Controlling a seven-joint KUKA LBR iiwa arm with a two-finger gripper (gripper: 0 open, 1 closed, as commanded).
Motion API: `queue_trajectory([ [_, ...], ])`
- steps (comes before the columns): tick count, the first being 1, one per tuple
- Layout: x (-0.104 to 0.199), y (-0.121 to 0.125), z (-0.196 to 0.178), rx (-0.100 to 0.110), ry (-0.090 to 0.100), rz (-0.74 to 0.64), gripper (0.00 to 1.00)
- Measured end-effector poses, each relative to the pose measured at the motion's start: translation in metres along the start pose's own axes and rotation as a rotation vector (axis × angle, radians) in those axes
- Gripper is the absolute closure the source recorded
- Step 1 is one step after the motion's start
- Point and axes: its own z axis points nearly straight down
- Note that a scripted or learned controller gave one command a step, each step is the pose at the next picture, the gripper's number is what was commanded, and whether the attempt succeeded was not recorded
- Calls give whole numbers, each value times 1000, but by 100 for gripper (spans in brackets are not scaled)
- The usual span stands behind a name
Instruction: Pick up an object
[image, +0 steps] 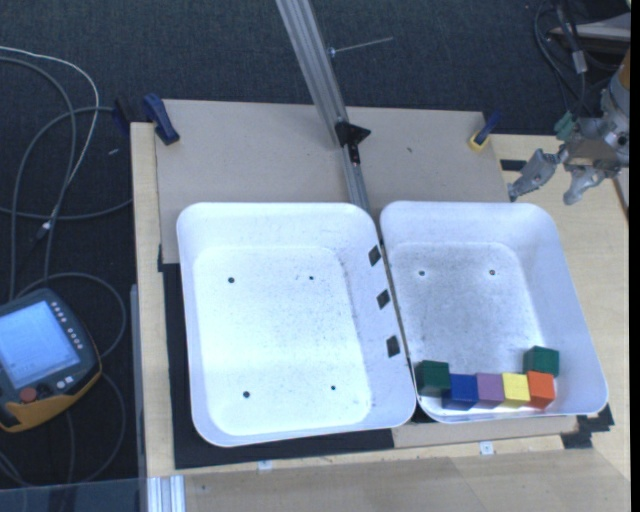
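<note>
Several small cubes lie in a row along the near edge of the right bin (560, 270): a green cube (433, 377), a blue cube (463, 388), a purple cube (490, 386), a yellow cube (515, 386) and an orange cube (541, 387). A dark green cube (541, 360) sits just behind the orange one. My gripper (556, 182) hangs above the bench past the right bin's far right corner, well away from the cubes. Its two fingers are spread apart with nothing between them.
The left bin (190, 250) lies beside the right one, joined by black clips (382, 298). A slanted metal rail (318, 75) rises behind the bins. A teach pendant (40, 352) and cables lie on the floor at left. Blue clamps (160, 117) hold the board's far corners.
</note>
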Motion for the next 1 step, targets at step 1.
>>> queue_trajectory([
  [1,88,-2,148,8,5,-3,0],
])
